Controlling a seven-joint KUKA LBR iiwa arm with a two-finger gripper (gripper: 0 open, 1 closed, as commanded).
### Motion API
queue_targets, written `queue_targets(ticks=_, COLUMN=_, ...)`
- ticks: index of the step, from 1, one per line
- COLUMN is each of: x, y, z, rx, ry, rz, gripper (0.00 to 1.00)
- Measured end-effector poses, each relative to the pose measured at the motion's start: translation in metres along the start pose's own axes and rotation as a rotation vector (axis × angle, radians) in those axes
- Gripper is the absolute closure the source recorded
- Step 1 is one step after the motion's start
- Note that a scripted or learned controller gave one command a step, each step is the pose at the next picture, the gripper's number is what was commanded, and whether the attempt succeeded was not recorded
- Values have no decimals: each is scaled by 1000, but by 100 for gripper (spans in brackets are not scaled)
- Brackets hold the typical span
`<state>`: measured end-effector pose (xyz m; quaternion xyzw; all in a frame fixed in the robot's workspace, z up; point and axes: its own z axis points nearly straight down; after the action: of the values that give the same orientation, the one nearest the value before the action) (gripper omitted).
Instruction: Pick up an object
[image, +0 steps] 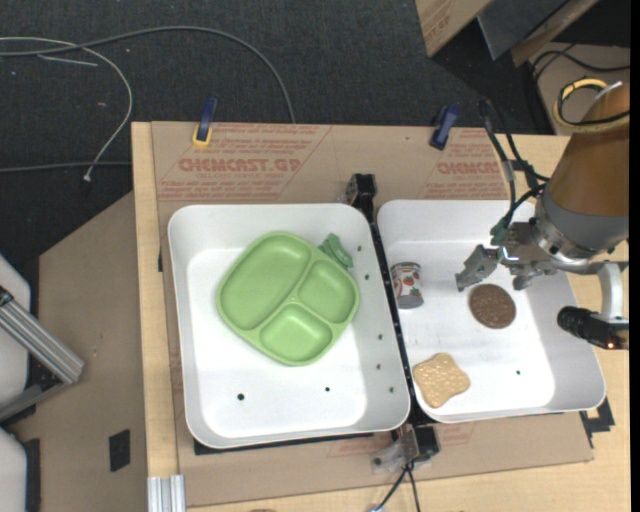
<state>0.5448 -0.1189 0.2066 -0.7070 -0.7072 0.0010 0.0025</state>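
Observation:
My gripper (497, 273) hovers over the right bin (560, 395), its two fingers spread open with nothing between them. Just below the fingers lies a round brown cookie-like disc (492, 306). A small can with a red and white label (406, 284) lies near the right bin's left wall, left of the gripper. A tan cracker-like piece (440, 380) rests near the right bin's front left corner. The arm's orange band (596, 150) rises above the gripper at the right.
The left bin (200, 400) holds a green divided plate (288, 297) with a small dark green item (337, 250) at its upper right edge. A black clamp (361, 187) sits between the bins at the back. Cardboard covers the bench around both bins.

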Motion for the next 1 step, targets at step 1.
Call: queue_targets(ticks=1, x=0, y=1, z=-1, rx=-3, ry=0, rz=0, gripper=0)
